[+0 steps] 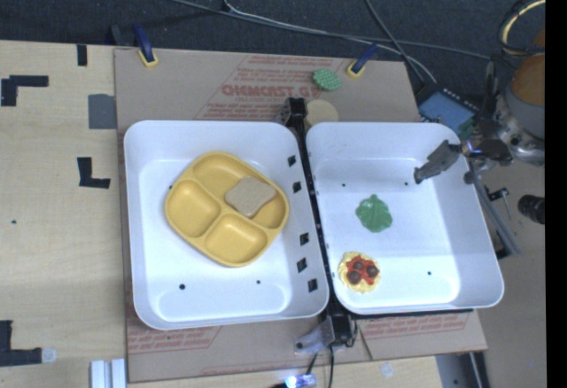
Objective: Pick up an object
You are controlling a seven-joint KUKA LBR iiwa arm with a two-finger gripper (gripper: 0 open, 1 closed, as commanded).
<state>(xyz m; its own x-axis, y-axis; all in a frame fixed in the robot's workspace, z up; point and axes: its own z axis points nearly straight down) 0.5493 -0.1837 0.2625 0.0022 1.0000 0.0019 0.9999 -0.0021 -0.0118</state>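
Note:
In the right bin (461, 289) lie a green lettuce-like piece (375, 213) near the middle and a small round pizza (359, 271) near the front left corner. The left bin (151, 289) holds a yellow divided plate (208, 213) with a slice of bread (251, 195) on it. My gripper (454, 166) hovers over the right bin's far right corner, open, one dark finger (433, 165) pointing left toward the bin floor. Nothing sits between its fingers. It is up and to the right of the green piece, well apart from it.
A green waffle-patterned piece (326, 79) and a pale disc (322, 111) lie on the cardboard behind the bins. Black clips line the divider (306, 218) between the bins. Cables run across the dark surface at the back.

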